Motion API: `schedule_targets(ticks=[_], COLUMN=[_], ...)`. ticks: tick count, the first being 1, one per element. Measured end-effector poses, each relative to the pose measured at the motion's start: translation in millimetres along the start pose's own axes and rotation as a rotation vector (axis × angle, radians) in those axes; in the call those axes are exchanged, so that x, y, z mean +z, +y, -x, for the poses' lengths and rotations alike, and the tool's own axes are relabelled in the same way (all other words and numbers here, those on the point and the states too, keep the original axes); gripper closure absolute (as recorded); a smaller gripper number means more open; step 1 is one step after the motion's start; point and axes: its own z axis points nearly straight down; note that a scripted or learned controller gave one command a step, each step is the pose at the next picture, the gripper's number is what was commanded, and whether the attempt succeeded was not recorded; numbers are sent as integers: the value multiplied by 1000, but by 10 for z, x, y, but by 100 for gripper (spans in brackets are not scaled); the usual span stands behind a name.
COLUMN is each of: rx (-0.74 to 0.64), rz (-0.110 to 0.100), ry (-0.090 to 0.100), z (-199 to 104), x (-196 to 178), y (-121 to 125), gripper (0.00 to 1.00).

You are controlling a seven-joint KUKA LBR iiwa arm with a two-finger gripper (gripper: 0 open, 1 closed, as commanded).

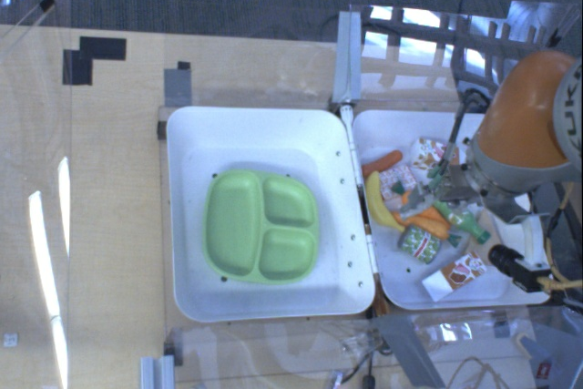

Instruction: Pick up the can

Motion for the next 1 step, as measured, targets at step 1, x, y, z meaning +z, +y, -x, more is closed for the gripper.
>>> schedule_targets(ticks=[1], rx=[-41], rz=[2], ry=[-1], z=[161], x=[800], y=[-212], gripper=[0])
